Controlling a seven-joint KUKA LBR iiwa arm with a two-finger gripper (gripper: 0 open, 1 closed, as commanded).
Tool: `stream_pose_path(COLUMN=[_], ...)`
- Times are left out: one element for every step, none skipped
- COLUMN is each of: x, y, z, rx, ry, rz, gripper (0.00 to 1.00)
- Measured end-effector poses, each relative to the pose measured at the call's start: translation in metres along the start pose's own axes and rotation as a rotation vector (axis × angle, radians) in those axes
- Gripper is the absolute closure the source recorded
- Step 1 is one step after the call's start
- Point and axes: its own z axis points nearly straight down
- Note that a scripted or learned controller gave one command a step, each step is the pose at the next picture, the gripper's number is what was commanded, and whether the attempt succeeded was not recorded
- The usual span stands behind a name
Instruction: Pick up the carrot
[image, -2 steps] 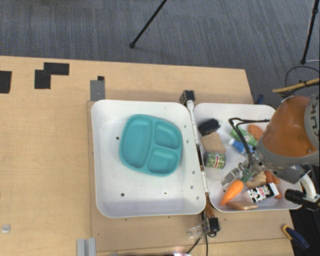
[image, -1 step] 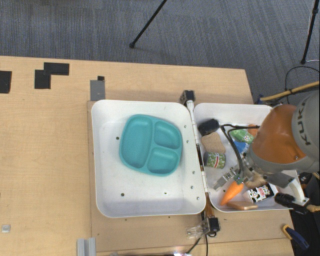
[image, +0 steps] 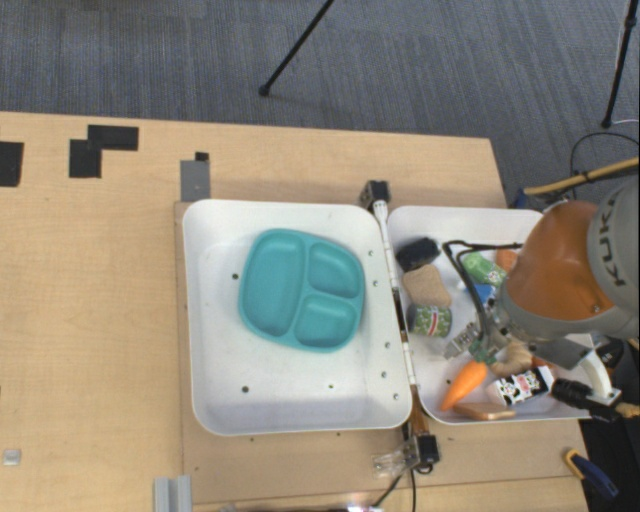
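Note:
The orange carrot (image: 464, 386) lies tilted near the front wall of the right bin (image: 432, 405), with its pointed end toward the front left. My gripper (image: 481, 346) hangs right over the carrot's thick upper end, under the arm's orange band (image: 555, 272). Whether it touches the carrot is unclear from this angle.
A teal divided plate (image: 300, 290) sits in the left bin (image: 215, 400). Crowded round the carrot in the right bin are a green can (image: 430, 320), a brown block (image: 430, 287), a black object (image: 417, 252), a green item (image: 483, 268) and a labelled bottle (image: 522, 385).

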Motion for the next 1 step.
stream_pose_path(x=[0.0542], y=[0.0319], z=[-0.0847], rx=[0.011], ry=[0.007], rz=[0.323], gripper=[1.00])
